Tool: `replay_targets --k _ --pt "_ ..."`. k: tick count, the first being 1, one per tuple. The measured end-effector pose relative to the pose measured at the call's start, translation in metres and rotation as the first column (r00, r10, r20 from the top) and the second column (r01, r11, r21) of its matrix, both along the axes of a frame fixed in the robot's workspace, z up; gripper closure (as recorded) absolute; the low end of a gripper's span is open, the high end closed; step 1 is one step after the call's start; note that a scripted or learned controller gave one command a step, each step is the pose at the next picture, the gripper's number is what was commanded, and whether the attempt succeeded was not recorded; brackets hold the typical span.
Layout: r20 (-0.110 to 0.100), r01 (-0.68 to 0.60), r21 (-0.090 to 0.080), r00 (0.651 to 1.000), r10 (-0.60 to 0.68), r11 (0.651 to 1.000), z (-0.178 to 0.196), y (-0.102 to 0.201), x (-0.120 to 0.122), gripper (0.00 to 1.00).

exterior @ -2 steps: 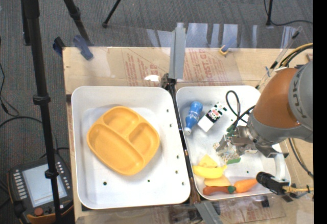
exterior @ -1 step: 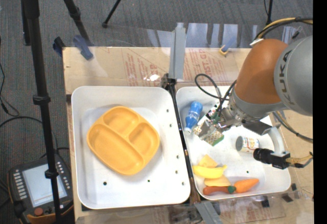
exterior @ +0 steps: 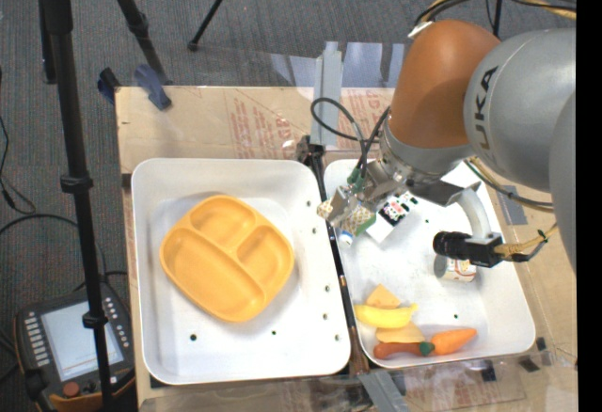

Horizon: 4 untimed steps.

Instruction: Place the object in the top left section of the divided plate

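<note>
A yellow divided plate lies in the left bin, turned at an angle, and all its sections are bare. My gripper hangs over the left edge of the right bin, beside the wall between the two bins and a short way right of the plate. I see no object clearly between its tips. Toy food lies at the right bin's front: a yellow banana, a pale cheese wedge, an orange carrot and a red piece.
The bins' rims meet in a ridge between the gripper and the plate. The arm's orange and grey body covers the back of the right bin. Tripod legs stand left of the bench.
</note>
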<state>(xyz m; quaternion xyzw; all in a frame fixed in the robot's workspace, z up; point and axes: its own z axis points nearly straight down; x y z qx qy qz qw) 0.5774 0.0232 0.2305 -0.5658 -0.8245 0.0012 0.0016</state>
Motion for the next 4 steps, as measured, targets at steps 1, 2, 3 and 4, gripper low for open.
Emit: replay_targets --k 1,2,3,4 --pt "0.001 -0.189 0.000 0.982 0.189 0.982 -0.031 0.051 0.060 1.00" --pt "0.000 -0.202 0.000 0.979 0.202 0.979 -0.066 0.102 0.048 1.00" --pt "0.000 -0.397 0.002 0.918 0.397 0.918 -0.096 0.124 0.031 1.00" --pt "0.001 -0.396 0.001 0.918 0.396 0.918 -0.095 0.123 0.031 0.00"
